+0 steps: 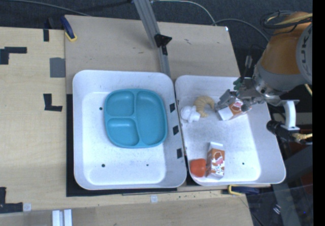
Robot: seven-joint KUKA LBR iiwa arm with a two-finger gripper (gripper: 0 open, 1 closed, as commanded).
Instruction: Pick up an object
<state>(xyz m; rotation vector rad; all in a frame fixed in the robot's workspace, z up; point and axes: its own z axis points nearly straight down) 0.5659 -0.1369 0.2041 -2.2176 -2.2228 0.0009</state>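
Here, unreadable printed carton [217, 160].

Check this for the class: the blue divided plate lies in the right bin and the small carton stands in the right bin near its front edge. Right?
Not quite. The camera view shows the blue divided plate in the left bin, not the right. The small carton does stand in the right bin near its front edge.

Both white bins [86, 118] are looking like speckled matt plastic, the blue divided plate [136, 118] is showing a smooth slightly glossy plastic, and the bench [25, 118] is reading as pale matt wood.
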